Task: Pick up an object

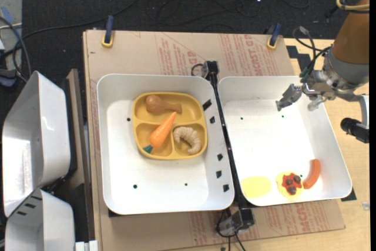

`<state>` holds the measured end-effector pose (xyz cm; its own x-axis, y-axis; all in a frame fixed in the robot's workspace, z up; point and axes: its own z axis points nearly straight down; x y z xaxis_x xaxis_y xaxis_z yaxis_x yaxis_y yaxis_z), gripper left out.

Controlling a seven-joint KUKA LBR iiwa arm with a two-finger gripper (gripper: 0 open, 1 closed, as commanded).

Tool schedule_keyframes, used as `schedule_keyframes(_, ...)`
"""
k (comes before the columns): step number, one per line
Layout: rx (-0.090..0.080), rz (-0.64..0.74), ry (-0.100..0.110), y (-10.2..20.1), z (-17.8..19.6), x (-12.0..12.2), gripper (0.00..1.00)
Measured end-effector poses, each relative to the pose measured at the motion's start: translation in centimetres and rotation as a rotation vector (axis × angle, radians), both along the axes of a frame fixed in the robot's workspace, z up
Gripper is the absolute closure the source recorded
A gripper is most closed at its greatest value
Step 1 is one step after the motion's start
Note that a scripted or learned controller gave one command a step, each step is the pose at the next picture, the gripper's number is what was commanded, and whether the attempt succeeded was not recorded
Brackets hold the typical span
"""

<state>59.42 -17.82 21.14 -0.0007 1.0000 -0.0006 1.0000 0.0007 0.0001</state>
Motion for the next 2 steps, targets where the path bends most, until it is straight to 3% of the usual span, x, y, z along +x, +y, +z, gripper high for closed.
schedule_keyframes(2,0.001,-0.002,0.005,-0.1,-9.0,-0.6,0.0)
